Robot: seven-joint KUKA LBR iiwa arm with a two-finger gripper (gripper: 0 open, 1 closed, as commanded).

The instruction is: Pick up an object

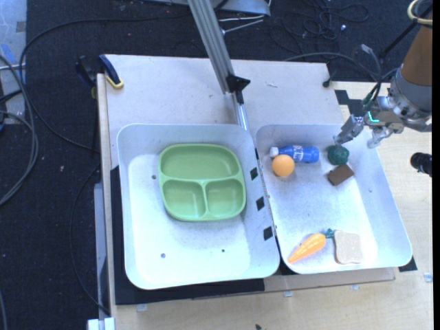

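A dark floor strewn with black cables is seen surrounding a pale desk, on which two shallow white bins are lying side by side. The left bin is being occupied by a green divided plate set near its middle. The right bin is carrying the small things: a blue bottle and an orange ball touching each other at the bin's far left corner, a dark green round object near the far edge with a brown block just beside it, and an orange carrot and a tan slice at the near edge. The arm is being brought in over the bin's far right corner, with the tool held open and nothing gripped between its two fingers; it is poised above and just beside the green object.

The step in hand is judged to be the approach to a grasp. It would be done best by centring the open fingers over the green object alone, keeping clear of the brown block and the bin wall, before closing.

The arm's upper part is being cut off by the frame. The tool's height above the bin cannot be judged, and the green object's exact nature is hard to make out.
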